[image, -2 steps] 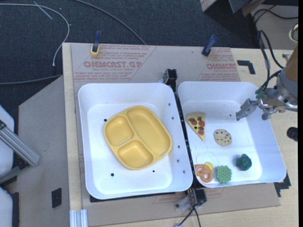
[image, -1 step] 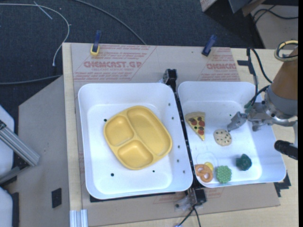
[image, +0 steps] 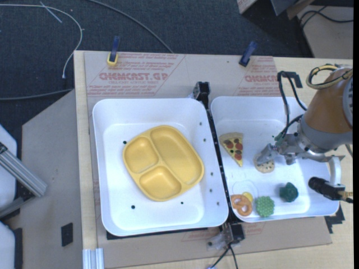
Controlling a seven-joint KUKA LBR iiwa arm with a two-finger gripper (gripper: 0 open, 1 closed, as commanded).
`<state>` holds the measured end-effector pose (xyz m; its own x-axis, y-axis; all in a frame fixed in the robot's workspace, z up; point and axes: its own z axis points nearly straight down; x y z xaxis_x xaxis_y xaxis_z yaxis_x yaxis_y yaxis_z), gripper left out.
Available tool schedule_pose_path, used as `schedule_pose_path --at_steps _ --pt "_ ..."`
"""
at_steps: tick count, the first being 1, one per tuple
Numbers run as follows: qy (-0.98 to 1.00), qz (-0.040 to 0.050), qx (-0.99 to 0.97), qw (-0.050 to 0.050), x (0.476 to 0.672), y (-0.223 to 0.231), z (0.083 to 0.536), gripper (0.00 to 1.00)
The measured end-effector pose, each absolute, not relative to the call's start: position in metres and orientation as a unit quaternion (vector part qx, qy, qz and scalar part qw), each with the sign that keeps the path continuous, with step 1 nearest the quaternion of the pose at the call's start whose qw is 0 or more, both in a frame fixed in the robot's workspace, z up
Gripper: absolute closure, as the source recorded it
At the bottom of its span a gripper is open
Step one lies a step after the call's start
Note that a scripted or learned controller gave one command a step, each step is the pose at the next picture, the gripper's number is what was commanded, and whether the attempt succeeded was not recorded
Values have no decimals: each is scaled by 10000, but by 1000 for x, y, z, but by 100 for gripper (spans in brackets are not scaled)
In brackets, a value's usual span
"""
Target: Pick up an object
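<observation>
The right bin (image: 247,114) holds several toy foods: a pizza slice (image: 233,145), a speckled tan cookie (image: 265,164), a dark green broccoli piece (image: 289,192), a light green bumpy piece (image: 265,206) and an orange pretzel (image: 242,204). My gripper (image: 271,154) reaches in from the right and sits low, right at the cookie's upper edge, partly covering it. The pizza slice lies a short way to its left.
The left bin (image: 109,116) holds a yellow divided plate (image: 162,161). A black clamp (image: 201,89) sits at the top of the seam between the bins. Cables (image: 289,91) trail along the arm over the right bin's far side.
</observation>
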<state>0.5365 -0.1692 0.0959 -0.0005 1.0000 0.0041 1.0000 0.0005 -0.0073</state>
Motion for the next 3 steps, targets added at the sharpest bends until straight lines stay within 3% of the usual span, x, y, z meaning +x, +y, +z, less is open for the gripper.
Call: schedule_pose_path --at_steps 1,3 --pt "-7069 -9 -7073 2 539 -170 111 100" --pt "-7075 -17 -7067 -31 541 -175 205 100"
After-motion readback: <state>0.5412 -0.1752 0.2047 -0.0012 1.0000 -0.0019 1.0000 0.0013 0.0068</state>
